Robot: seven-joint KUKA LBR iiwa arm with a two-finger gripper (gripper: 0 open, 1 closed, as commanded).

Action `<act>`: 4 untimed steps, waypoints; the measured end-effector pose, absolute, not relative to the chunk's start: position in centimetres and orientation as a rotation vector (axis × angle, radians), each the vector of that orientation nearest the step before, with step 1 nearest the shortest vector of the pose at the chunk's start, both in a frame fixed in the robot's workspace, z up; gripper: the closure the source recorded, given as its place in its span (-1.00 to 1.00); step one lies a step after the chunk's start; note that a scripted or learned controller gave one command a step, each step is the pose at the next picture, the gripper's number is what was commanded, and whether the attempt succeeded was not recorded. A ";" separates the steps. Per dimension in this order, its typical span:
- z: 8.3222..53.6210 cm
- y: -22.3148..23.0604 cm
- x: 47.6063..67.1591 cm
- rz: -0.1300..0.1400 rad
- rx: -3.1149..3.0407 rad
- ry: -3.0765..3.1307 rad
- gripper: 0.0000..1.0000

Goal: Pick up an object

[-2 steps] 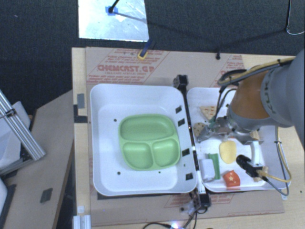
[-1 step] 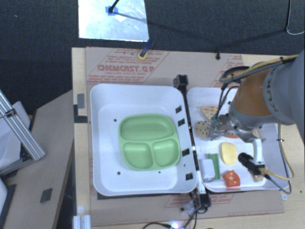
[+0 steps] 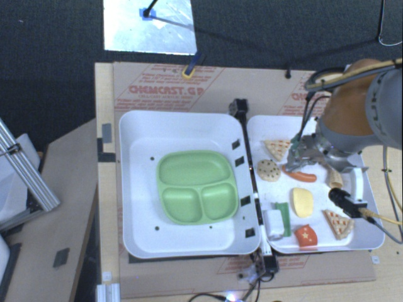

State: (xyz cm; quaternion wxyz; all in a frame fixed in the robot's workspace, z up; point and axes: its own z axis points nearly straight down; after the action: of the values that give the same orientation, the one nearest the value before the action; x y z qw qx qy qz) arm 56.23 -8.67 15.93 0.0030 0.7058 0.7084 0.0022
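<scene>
The right bin (image 3: 371,231) holds several toy foods. My gripper (image 3: 295,161) hangs low over its upper middle, just above an orange-red sausage (image 3: 301,176). A speckled cookie (image 3: 269,170) lies to the gripper's left and a tan triangular slice (image 3: 276,148) to its upper left. Nothing can be seen held in the gripper. Closer to the front lie a yellow piece (image 3: 302,202), a lattice-topped pizza slice (image 3: 338,224), a red piece (image 3: 306,236) and a white and green piece (image 3: 277,221). A tan cone-like piece (image 3: 335,180) is partly hidden by the wrist.
The left bin (image 3: 138,143) holds a green three-compartment plate (image 3: 195,186). A black-clipped divider (image 3: 247,168) separates the bins. The arm (image 3: 359,112) covers the right bin's far right corner. A shiny sheet (image 3: 150,17) lies beyond the bench.
</scene>
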 end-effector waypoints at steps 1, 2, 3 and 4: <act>21.1 -8.0 55.6 0.007 2.213 2.223 1.00; 22.5 -8.0 55.7 0.004 2.214 2.225 1.00; 21.6 -3.3 58.4 0.005 2.210 2.229 1.00; 20.9 1.4 61.1 0.006 2.209 2.232 1.00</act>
State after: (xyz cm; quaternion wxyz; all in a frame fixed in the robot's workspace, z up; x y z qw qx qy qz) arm 61.06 1.39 20.92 0.0006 0.7035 0.7106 0.0018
